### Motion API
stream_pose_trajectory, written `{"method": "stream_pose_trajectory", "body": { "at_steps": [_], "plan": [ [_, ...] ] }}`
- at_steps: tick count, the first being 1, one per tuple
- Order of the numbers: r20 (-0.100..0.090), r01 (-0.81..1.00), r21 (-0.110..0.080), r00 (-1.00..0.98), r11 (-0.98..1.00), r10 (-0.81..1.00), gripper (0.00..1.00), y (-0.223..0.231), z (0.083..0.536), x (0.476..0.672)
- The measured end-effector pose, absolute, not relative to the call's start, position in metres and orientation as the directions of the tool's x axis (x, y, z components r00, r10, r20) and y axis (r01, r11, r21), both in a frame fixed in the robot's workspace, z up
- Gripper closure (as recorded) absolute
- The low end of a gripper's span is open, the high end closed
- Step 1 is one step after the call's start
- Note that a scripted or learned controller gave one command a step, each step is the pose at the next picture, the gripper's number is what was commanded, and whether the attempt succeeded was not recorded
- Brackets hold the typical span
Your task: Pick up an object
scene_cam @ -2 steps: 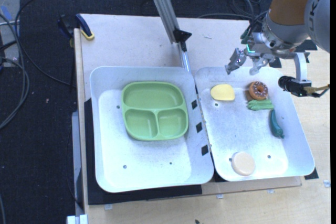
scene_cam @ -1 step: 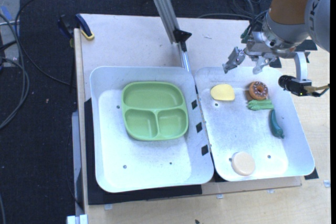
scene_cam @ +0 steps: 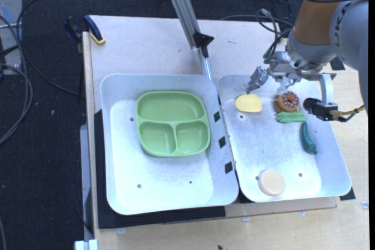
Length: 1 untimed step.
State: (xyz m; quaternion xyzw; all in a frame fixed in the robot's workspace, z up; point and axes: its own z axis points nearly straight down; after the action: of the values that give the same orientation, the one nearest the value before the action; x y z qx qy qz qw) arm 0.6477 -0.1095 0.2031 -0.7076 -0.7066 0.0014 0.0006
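Hovering over the right bin (scene_cam: pixel 328 181), the pincer (scene_cam: pixel 270 80) appears spread and grasps nothing, one fingertip just above the yellow piece (scene_cam: pixel 248 103). Close by lie a brown doughnut (scene_cam: pixel 288 102), green beans (scene_cam: pixel 291 117), a dark green pepper (scene_cam: pixel 308 139) and a beige disc (scene_cam: pixel 272 182); no lettering is legible.

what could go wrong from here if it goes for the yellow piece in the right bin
The gripper hangs above and right of the yellow piece, so a straight descent may miss or clip its edge and nudge it. The piece sits close to the right bin's left wall, which could block a finger. The doughnut and green bean lie close by on the right, so a sweep could knock them.
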Motion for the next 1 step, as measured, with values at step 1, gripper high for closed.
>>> {"method": "stream_pose_trajectory", "body": {
  "at_steps": [1],
  "plan": [
    [0.0,1.0,-0.003,0.001,-0.001,1.0,0.0,-0.1108,0.1494,0.6375]
  ]
}}
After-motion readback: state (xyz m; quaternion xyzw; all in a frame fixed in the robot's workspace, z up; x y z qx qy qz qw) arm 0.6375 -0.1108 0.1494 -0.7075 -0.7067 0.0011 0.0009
